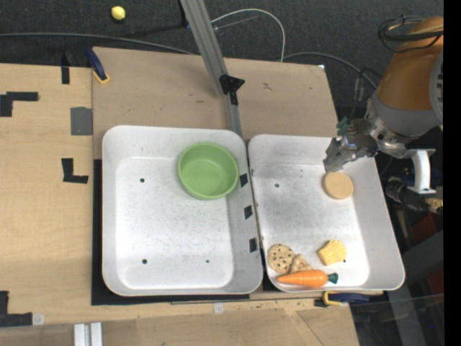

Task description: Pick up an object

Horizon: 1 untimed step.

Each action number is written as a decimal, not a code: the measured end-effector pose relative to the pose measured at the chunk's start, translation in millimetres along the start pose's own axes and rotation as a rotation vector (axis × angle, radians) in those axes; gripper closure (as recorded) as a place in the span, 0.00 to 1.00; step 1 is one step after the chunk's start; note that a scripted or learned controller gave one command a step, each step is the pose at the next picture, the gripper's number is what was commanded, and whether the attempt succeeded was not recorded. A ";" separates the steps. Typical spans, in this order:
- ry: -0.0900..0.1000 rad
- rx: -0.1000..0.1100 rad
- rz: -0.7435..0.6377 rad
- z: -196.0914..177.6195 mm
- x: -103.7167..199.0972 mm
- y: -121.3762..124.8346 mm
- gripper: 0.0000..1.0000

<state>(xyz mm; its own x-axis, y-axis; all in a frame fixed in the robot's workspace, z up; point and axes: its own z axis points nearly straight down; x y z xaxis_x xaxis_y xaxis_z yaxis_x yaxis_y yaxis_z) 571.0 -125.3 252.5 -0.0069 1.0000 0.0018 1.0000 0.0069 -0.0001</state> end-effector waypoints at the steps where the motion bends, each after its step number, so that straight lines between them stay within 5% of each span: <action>1: 0.000 0.003 0.000 12.8 59.4 12.9 1.00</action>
<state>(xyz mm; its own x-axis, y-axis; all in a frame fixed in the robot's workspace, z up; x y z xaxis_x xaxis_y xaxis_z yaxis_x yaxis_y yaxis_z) 583.4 -65.7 239.7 -0.0071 1.0000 0.0017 1.0000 0.0071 -0.0026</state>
